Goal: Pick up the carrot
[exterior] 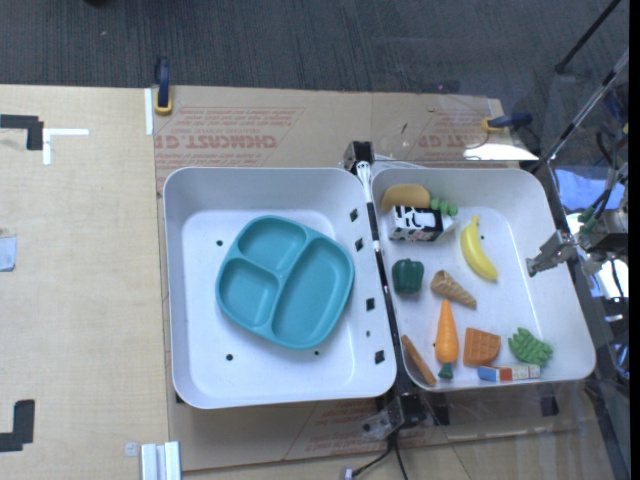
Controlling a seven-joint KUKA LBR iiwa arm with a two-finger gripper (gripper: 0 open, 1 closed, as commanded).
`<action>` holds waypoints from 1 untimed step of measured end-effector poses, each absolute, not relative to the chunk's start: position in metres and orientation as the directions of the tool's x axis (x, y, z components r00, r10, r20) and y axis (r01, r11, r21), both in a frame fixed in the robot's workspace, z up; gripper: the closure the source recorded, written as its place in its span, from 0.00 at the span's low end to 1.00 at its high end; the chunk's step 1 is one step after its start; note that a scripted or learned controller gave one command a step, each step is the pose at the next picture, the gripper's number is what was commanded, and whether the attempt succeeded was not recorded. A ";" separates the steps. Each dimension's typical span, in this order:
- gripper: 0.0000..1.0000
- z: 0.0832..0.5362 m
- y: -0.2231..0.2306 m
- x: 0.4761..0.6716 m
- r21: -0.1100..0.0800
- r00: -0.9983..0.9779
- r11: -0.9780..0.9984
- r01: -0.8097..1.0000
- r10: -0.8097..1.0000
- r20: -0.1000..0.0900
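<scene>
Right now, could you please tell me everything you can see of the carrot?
The carrot is a small toy, plastic-looking, with a smooth orange body and a dark green stub at its lower end. It lies flat on the floor of the right bin, pointed tip toward the ice cream cone, which it nearly meets. The waffle lies close on its right. Nothing grips it.

Grey carpet floor, wooden bench

Partly hidden or too small to read

Print on the milk carton too small to make out; possibly a bread roll tucked half behind it; brown item at the right bin's front corner too slim to identify.
</scene>
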State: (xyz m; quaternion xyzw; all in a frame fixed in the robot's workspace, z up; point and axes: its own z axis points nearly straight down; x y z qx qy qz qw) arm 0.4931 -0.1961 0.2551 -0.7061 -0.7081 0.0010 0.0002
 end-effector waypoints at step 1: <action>0.00 0.091 -0.106 0.479 0.000 0.098 -0.098 0.995 0.995 0.000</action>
